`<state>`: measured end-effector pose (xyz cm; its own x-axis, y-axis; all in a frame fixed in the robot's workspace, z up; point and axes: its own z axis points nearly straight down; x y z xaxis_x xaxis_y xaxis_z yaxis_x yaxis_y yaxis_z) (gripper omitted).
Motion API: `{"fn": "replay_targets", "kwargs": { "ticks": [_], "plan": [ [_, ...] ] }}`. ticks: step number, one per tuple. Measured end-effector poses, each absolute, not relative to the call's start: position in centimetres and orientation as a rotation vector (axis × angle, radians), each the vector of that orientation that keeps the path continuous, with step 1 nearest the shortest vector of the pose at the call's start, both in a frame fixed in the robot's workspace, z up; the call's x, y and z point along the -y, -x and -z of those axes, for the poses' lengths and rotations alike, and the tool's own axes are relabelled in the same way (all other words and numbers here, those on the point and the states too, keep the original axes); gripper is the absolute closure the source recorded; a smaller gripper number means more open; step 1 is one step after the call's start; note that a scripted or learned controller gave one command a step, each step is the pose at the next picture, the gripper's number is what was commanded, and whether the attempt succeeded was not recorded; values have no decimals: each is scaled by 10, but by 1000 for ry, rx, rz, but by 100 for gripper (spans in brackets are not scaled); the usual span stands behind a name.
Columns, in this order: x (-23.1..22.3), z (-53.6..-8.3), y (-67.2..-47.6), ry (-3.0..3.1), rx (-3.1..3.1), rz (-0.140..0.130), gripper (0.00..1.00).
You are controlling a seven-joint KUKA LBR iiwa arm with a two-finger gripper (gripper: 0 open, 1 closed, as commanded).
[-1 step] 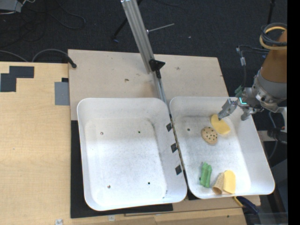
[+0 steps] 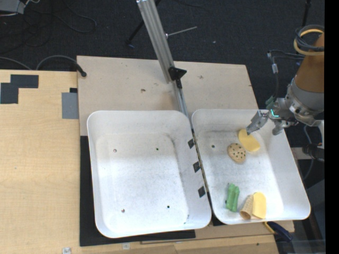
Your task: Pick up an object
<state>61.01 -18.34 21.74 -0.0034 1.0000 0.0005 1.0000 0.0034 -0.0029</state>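
Camera view shows the task not yet done: no object is lifted clear of the right bin point(image 2: 296, 194). The gripper point(image 2: 263, 121) sits low over that bin's far right part, its tip at or just above the yellow block point(image 2: 249, 141), which lies near the far right corner region of the bin floor. One grey finger point(image 2: 256, 123) slants down toward the block's top edge; a second points off to the right. The jaws appear spread, with nothing seen between them, so I judge no grasp is made; whether the finger touches the block I cannot tell. Left to do, in my judgement: settle the fingers about a thing, close, and raise it. Other contents of the right bin: a tan disc point(image 2: 237, 153) with dark dots lies just beside the block on its near-left side, close enough to be nudged or caught in a closing grasp. A green piece point(image 2: 232, 197) lies toward the near edge, and a cone point(image 2: 253, 206) with a yellow end lies just beside it, near the near right corner; both are well apart from the gripper. The left bin point(image 2: 106, 126) adjoins across a shared divider. A metal rail point(image 2: 159, 41) slants up from the bins' far junction, clear of the arm's reach.
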Motion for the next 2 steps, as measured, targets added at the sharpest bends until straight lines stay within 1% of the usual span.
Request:
{"fn": "replay_targets", "kwargs": {
  "ticks": [2],
  "plan": [
    [173, -91, -604, 2217, 2215, -7, 0]
  ]
}}
